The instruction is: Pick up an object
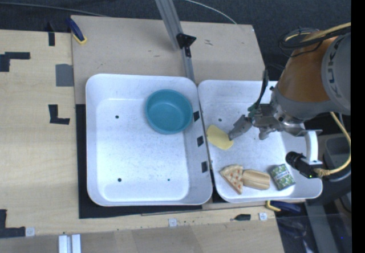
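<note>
Pizza slice (231, 178) lay at right bin's (245, 95) front edge; yellow block (219, 137) sat just left of gripper (244, 127), untouched; finger state indiscernible.

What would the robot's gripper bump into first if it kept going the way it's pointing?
Most likely the yellow piece. The gripper points left and slightly down in the right bin, and the yellow piece lies just ahead of its tip. One slanted view cannot show how high the gripper is, so it might pass above.

Blue bowl (169, 110), white speckled bins (108, 149), pale yellow lump (219, 137), tan pizza slice (232, 178), beige roll (256, 179), green box (282, 176), maybe patterned; orange-banded grey arm (311, 78).
</note>
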Action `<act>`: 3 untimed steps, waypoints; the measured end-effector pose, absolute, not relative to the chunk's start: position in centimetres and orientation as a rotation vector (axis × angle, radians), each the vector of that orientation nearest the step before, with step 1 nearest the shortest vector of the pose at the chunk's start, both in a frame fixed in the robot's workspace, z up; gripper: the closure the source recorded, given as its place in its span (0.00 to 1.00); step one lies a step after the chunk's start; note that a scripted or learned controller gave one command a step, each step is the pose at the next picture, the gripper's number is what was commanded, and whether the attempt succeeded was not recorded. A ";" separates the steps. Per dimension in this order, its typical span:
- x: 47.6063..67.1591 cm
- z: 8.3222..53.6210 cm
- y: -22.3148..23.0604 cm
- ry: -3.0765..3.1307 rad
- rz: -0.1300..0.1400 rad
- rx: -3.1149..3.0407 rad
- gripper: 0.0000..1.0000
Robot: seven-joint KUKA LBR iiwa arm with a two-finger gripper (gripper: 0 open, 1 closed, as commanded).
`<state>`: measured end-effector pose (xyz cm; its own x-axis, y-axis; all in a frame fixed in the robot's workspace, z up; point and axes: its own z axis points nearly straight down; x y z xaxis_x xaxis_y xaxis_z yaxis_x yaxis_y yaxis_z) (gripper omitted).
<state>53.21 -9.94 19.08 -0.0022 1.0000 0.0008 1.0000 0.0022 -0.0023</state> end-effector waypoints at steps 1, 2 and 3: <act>53.2 12.6 -9.9 -2.217 0.009 -2.216 0.00; 53.2 8.9 -9.9 -2.222 0.002 -2.221 0.00; 53.3 10.1 -10.0 -2.226 0.000 -2.225 1.00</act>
